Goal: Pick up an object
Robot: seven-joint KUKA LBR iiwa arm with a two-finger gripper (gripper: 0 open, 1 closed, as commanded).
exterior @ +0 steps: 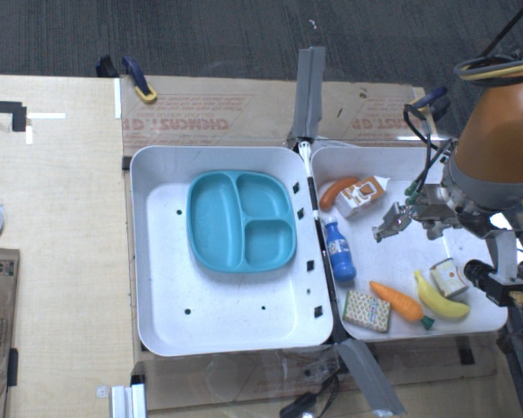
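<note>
Right bin point(392, 238), carrot point(397, 299) below fingers point(389, 225)

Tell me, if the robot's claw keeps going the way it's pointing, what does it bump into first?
The gripper points left and downward over the right bin. Bare bin floor lies just ahead, so probably that. If it stayed higher, the blue bottle would come next. Height is hard to judge from above.

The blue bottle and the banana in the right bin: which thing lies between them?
In the camera view, the carrot lies between the blue bottle and the banana, on the right bin's floor.
</note>
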